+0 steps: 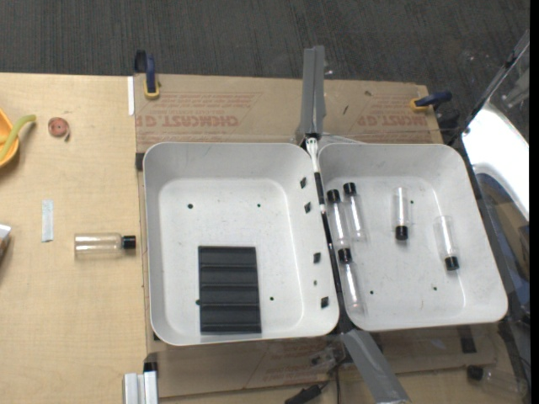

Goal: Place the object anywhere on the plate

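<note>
Lying loose in the right bin (480, 225) were five clear vials (401, 215), none yet lifted; the black ribbed plate (228, 289) waited in the left bin (168, 225). My gripper's state I could not tell.

Grey-white arm (497, 154) at right edge
</note>
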`<action>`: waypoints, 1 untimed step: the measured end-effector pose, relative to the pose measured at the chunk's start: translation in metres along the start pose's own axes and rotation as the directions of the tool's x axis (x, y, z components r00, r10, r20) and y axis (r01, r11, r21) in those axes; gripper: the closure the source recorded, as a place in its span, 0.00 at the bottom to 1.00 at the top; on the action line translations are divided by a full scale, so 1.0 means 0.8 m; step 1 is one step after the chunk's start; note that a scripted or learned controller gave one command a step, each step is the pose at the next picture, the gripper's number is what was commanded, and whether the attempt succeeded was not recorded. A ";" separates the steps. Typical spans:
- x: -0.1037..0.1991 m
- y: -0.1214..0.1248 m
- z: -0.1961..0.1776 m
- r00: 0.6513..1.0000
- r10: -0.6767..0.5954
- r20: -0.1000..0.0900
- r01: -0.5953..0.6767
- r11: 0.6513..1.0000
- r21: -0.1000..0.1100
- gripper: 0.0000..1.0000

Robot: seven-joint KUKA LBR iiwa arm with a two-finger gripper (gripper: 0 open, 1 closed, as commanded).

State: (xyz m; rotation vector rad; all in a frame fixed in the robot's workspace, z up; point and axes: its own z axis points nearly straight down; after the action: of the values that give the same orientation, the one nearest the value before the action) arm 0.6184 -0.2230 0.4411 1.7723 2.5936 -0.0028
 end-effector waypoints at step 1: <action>0.036 0.070 0.001 0.982 0.187 0.000 -0.187 0.982 0.000 0.00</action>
State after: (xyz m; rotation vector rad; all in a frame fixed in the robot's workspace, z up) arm 0.6598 -0.1758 0.4403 2.0075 2.4158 -0.0033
